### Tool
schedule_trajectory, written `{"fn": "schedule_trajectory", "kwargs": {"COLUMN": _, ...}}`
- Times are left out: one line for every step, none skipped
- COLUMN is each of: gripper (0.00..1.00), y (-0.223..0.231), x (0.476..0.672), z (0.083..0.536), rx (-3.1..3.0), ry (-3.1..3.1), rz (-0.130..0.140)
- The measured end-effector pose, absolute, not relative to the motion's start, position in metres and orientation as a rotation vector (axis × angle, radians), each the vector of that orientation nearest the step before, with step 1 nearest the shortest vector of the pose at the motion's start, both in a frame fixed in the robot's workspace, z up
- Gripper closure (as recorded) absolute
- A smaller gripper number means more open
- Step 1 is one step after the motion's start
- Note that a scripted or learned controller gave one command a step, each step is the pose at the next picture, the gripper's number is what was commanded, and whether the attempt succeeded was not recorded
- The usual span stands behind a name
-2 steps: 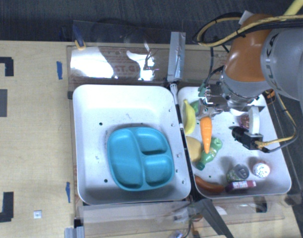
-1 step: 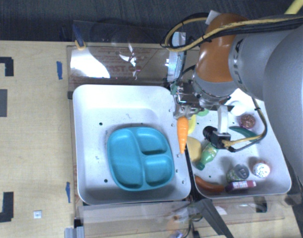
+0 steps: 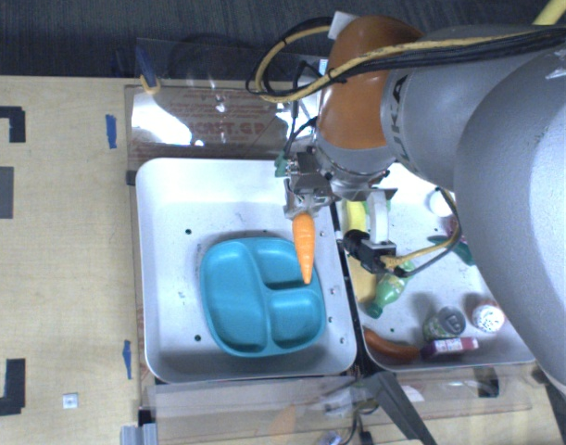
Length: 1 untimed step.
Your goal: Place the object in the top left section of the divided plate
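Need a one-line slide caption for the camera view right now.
Gripper holds a carrot over the blue divided plate in the left bin.

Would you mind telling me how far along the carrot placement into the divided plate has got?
Done: the orange toy carrot is out of the right bin and hangs from the gripper above the left white bin. In hand: its tip overlaps the right edge of the blue divided plastic plate. Left: bringing it over the plate's top left section and letting it go there.
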State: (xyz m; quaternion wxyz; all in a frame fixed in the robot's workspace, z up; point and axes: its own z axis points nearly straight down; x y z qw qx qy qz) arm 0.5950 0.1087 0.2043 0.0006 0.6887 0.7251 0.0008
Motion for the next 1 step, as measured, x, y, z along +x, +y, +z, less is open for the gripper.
{"fn": "schedule_trajectory", "kwargs": {"gripper": 1.0, "y": 0.1164, "x": 0.5753, "z": 0.201, "rx": 2.08, "ry": 2.358, "rz": -0.004}}
